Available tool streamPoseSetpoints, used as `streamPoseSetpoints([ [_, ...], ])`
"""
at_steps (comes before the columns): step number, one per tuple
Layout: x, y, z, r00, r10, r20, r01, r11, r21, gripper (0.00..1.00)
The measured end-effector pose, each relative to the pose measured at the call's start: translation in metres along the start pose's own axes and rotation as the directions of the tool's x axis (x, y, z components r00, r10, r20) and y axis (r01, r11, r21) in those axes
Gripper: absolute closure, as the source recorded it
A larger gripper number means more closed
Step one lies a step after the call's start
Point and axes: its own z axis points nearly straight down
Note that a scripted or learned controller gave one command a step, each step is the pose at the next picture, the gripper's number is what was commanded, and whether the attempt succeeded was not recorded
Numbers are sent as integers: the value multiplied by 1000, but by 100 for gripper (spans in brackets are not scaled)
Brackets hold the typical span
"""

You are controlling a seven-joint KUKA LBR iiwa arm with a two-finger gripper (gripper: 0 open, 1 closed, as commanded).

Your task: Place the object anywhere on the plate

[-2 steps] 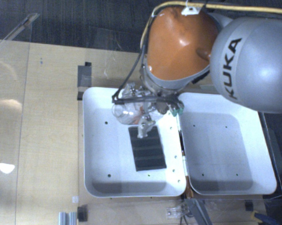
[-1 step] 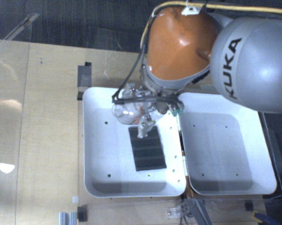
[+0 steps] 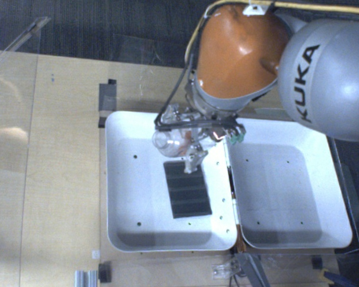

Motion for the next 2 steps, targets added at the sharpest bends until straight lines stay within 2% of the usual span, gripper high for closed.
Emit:
streamPoseSetpoints([
  [1,14,-45,77,991,-135,-4,135,991,-1,0],
  [2,3,-58,109,999,-34,-3,34,999,-1,0],
])
